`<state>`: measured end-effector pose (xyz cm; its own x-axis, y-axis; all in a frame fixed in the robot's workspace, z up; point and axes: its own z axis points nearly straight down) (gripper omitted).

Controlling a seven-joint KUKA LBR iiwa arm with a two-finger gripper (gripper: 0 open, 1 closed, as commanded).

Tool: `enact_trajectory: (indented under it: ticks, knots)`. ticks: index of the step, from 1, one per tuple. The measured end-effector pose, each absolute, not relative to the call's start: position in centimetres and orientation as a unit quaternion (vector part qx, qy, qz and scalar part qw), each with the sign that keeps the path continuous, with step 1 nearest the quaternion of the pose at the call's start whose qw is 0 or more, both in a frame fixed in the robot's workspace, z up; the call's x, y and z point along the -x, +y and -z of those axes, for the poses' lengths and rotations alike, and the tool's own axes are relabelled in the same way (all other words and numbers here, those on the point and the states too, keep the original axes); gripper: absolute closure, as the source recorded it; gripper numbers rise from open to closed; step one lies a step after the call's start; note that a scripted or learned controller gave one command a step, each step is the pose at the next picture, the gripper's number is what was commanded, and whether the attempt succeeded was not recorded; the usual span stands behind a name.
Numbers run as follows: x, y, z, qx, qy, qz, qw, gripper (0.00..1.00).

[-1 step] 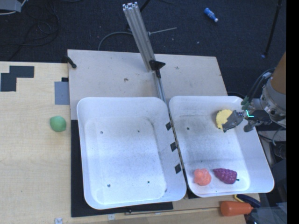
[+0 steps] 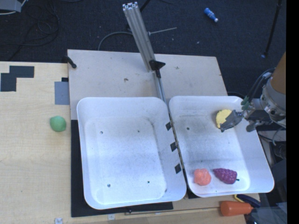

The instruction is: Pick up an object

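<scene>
From the overhead camera I see the arm (image 2: 272,102) coming in at the right edge of the frame, about halfway down, with the gripper (image 2: 230,122) reaching over the upper right part of the right bin (image 2: 210,148). The tip of the gripper sits against the lower right edge of a yellow object (image 2: 222,116), which lies on the bin floor near the upper right corner. I cannot tell whether the gripper is wide, narrow or closed on anything, because its dark tip overlaps the yellow object at this slant. I cannot tell whether the object is off the floor.

Lower in the same bin, near the bottom edge, a pink-orange lump (image 2: 202,177) and a purple grape cluster (image 2: 225,175) lie just beside each other, well apart from the gripper.

The left bin (image 2: 126,148) takes up the middle of the frame. On the pale bench at the left of the frame rests a green ball (image 2: 58,123). An orange item (image 2: 235,208) lies outside the right bin at the bottom right of the frame. A metal rail (image 2: 140,31) runs from top centre down to where the two bins meet, and a small blue thing (image 2: 211,15) lies on the dark floor at upper right.
</scene>
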<state>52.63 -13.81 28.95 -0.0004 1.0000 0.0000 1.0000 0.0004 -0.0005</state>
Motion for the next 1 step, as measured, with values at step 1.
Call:
enact_trajectory:
  ticks: [1]
  knots:
    - [-51.57, -13.75, -23.59, 0.707, -0.707, -0.0015, 0.002, 0.0]
